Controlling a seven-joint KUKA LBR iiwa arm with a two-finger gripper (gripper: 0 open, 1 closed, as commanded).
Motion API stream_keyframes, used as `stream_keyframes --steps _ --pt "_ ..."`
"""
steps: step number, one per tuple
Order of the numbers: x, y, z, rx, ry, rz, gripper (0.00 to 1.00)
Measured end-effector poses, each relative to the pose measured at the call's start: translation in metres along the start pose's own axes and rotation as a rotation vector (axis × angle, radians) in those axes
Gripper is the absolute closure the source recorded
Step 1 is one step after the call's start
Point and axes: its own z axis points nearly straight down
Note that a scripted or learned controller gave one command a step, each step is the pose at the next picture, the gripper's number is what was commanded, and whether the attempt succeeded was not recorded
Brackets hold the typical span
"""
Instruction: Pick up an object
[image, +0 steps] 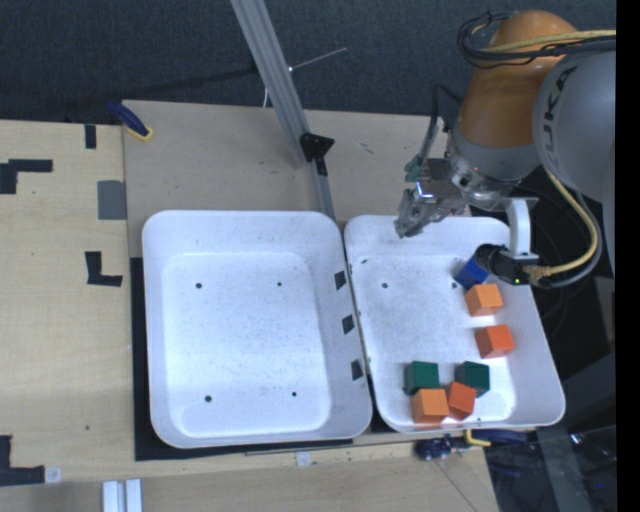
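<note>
Bench (210, 160) under two white bins (245, 320)

Pale wooden tabletop (220, 165) carries black tape marks (28, 175) at left. Dark carpeted floor (150, 45) lies beyond. A grey metal post (283, 85) slants across the far edge.

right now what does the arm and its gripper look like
The arm is a smooth, rounded grey casing with a wide orange band above the wrist and part of dark lettering on the grey shell. Black and yellowish cables loop around it. The gripper is small, metallic grey, with two narrow fingers.
</note>
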Motion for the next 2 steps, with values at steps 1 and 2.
stream_keyframes --steps 1,2 --pt "0.051 -0.018 0.019 0.002 -0.001 0.001 1.00" --pt "0.112 -0.032 0.019 0.001 0.000 -0.002 1.00"
